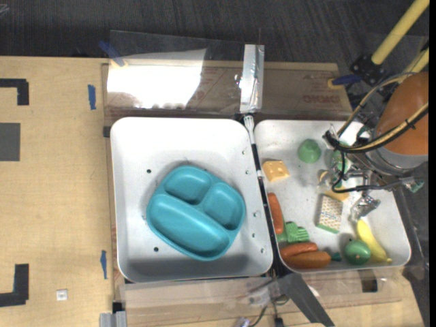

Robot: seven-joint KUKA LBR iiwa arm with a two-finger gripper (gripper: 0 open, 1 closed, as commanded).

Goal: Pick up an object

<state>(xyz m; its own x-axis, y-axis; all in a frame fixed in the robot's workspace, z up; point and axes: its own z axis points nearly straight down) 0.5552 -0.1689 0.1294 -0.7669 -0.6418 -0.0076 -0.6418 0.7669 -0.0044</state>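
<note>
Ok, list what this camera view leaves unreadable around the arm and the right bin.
- Gripper: cables and the wrist cover it, so whether it is open or shut is unclear.
- Patterned card: print too small to read.
- Green piece by the carrot: too small to identify.
- Arm: cut off by the right edge.
- Right bin: its right rim sits under the arm.

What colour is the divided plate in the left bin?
Teal blue, seen in the camera view: the three-compartment plastic plate.
</note>
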